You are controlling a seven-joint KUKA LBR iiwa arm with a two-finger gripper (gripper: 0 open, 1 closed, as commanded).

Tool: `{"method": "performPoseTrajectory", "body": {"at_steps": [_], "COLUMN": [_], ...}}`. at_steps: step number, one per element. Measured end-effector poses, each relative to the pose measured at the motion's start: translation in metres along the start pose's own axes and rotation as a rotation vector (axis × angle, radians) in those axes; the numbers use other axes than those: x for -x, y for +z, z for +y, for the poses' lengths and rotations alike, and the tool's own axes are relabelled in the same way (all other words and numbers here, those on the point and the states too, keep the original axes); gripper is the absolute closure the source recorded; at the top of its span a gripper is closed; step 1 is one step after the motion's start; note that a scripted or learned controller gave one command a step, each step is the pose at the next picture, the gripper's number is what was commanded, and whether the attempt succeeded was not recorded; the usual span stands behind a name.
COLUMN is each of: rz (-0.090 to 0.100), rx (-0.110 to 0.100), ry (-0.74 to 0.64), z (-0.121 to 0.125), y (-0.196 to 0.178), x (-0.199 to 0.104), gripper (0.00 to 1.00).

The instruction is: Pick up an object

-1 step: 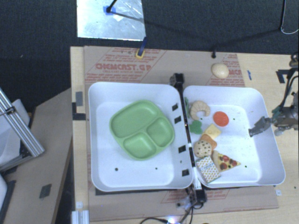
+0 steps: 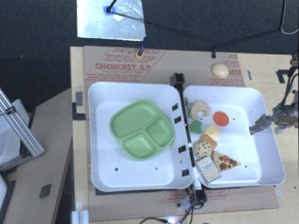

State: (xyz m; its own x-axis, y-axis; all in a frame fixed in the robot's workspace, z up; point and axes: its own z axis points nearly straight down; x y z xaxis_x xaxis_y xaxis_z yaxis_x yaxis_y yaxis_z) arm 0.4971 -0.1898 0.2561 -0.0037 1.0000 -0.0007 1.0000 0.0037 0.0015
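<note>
The right bin (image 2: pixel 261 169) holds several toy foods along its left side. A croissant (image 2: pixel 200 108) lies at the back, with an orange-red round slice (image 2: pixel 221 118) to its right. Below them are a green piece (image 2: pixel 195 125), a yellow cheese wedge (image 2: pixel 212 131), a brown cookie (image 2: pixel 203 148), a pizza slice (image 2: pixel 225 162) and a patterned cracker (image 2: pixel 208 168). My gripper (image 2: pixel 258 124) hangs over the bin's right side, by the right wall. It is well right of the foods and touches none of them.
The left bin (image 2: pixel 100 171) holds a green divided plate (image 2: pixel 142 129). A pale egg-shaped object (image 2: pixel 219 70) lies on the cardboard behind the right bin. Black clips (image 2: pixel 183 148) line the seam between the bins. A shiny sheet (image 2: pixel 111 13) lies at the back left.
</note>
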Motion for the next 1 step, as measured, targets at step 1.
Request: {"method": "performPoseTrajectory", "body": {"at_steps": [1], "rz": [0.001], "rx": [-0.002], "ry": [0.003], "z": [-0.0064], "y": [0.0547], "x": [0.0068], "gripper": [0.0]}}
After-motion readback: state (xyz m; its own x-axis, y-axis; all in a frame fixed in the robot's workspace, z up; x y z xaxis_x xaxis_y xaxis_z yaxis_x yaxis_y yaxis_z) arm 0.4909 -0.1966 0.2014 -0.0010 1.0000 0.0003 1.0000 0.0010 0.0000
